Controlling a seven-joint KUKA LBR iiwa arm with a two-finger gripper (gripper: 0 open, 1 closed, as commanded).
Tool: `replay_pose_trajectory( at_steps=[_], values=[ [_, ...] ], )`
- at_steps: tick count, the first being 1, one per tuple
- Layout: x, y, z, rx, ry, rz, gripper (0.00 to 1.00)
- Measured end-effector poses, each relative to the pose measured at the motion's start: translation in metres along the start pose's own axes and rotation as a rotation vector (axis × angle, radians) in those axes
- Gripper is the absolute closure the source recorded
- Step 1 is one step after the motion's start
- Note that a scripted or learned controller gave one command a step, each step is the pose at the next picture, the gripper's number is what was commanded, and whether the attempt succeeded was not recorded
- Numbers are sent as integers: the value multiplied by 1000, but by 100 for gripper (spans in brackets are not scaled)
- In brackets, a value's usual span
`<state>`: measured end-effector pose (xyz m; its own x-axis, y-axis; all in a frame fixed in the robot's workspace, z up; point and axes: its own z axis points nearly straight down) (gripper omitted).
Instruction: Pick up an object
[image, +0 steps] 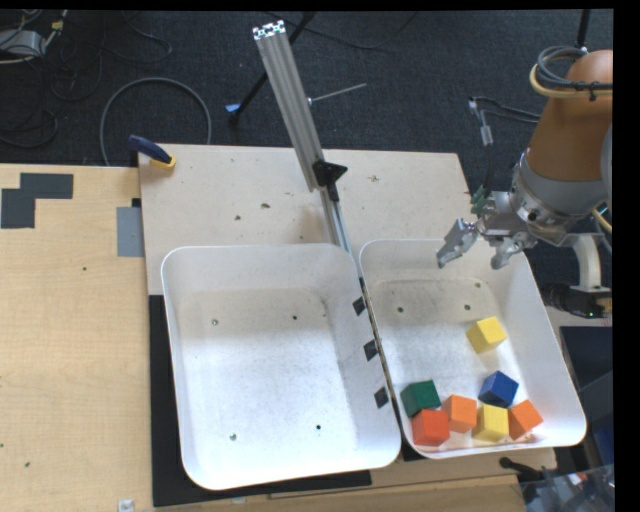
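While the arm (565, 130) is reaching in from the right of the frame, the end effector (478, 244) is hovering over the upper edge of the right bin (556, 330), its two fingers spread apart and nothing sitting between them. Judgement: it is being held high and open because no block has been approached yet; the grasp is not begun.

The right bin is holding all the candidates. A yellow block (487, 333) is lying alone, centre right of that bin, nearest the end effector. The rest are crowding the lower edge: a green block (420, 396), a red block (431, 427), an orange block (461, 411), a second yellow block (491, 421), a blue block (499, 386) and a second orange block (525, 418), most of them touching. Probably they are sitting low because the bin is tilting that way, though this is not certain.

The left bin (190, 300) is showing bare, speckled floor. Both bins are resting on the desk (230, 190). The lone yellow block is looking like the easiest pick.
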<state>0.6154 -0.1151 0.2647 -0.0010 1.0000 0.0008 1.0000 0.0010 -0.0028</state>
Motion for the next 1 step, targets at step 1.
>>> replay_pose_trajectory(
  at_steps=[1],
  values=[
    [-53,5,29,4,-2,5,0]
  ],
)
